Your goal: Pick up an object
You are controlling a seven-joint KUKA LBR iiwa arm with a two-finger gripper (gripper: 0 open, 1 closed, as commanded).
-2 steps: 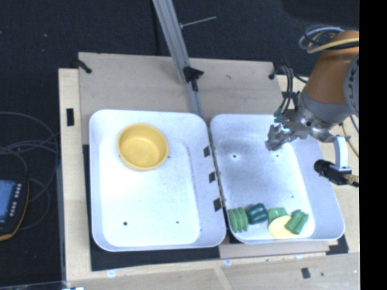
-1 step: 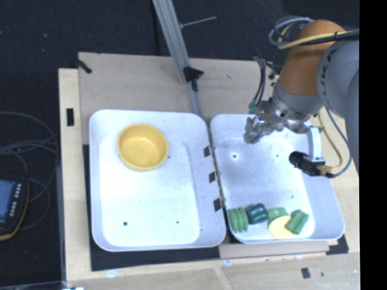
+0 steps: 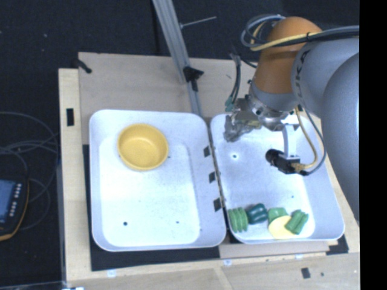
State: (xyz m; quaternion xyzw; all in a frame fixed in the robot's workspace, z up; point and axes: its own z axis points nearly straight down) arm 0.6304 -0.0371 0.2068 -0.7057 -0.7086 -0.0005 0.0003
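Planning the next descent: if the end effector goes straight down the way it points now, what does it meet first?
Most likely bare floor of the right bin, near its far left corner. The end effector hangs there, well away from the green and yellow pieces at the near edge. Depth is hard to judge from this slant.

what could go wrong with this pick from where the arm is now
The gripper hangs over the far end of the right bin, apart from the green and yellow pieces crowded at its near edge, so a straight descent would likely close on nothing. Those pieces touch and overlap, so a grasp may slip or drag a neighbour. The gripper is also close to the divider between the bins.
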